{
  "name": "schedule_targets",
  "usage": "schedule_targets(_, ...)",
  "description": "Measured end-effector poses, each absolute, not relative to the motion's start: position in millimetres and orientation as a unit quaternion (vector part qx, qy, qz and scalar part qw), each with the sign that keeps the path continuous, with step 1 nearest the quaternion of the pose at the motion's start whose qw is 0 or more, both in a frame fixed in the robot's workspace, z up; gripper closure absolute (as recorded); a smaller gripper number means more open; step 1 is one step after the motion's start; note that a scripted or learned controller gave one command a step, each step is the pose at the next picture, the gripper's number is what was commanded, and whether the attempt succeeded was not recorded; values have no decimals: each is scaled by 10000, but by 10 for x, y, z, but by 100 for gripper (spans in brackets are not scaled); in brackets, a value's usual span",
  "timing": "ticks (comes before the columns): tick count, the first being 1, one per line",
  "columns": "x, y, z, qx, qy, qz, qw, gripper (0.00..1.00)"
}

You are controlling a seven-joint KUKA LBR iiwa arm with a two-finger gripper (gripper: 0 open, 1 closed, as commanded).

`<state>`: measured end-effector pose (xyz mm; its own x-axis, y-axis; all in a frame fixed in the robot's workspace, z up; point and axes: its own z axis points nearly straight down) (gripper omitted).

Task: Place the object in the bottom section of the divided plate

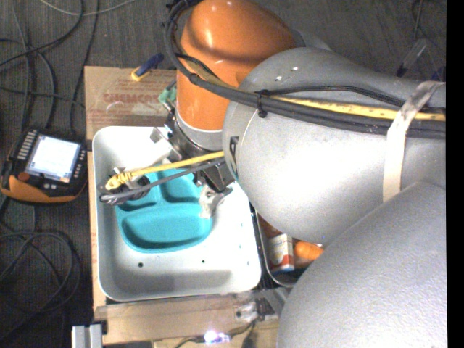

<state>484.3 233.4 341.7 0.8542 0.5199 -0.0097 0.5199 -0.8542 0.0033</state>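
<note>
Teal plate (168, 223) lies in the left bin (109, 267); whether the fingers (206, 201) above it hold the object we cannot tell, so we should lower over the near section before letting go.

The divided plate (168, 227) looks like smooth teal plastic with a soft sheen. The left bin (181, 272) is matt white plastic. The arm's grey shell (312, 172) is smooth with a satin finish, its orange band (225, 56) glossy. Underneath, the bench (123, 96) looks like rough brown cardboard.
</note>
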Motion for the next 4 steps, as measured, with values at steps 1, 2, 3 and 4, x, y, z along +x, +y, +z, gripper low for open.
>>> schedule_targets(1, 4843, 2333, 3418, 9634, 2681, -43, 31, 0)
schedule_targets(2, 4843, 2333, 3418, 9634, 2680, -43, 31, 0)
schedule_targets(3, 4843, 2333, 3418, 9634, 2680, -44, 31, 0)
schedule_targets(4, 5154, 1939, 2493, 9880, 1542, -53, 29, 0)
